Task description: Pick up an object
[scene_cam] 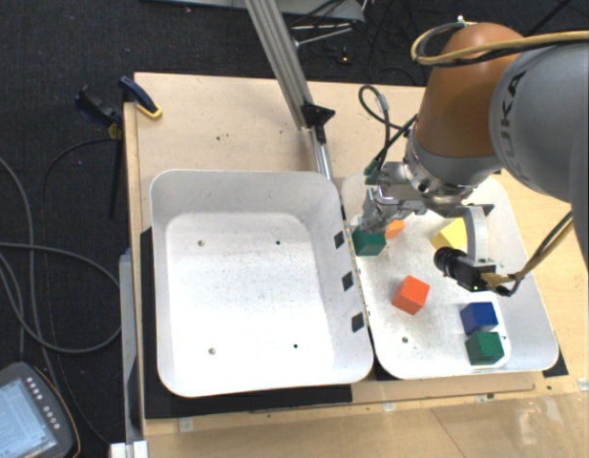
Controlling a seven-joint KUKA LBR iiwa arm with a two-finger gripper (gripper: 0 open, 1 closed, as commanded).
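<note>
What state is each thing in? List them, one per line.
gripper: low in the right bin, at the green block
green block: at the fingertips, by the bin's left wall
orange cube: loose, tilted
blue block: loose
dark green block: loose, beside the blue block
left bin: unmoved

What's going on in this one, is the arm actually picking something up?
The arm's gripper is down at the left edge of the right bin, right over a green block. Whether it grips the block can't be told from here. An orange cube, a yellow block, a blue cube and another green cube lie loose in that bin.
</note>
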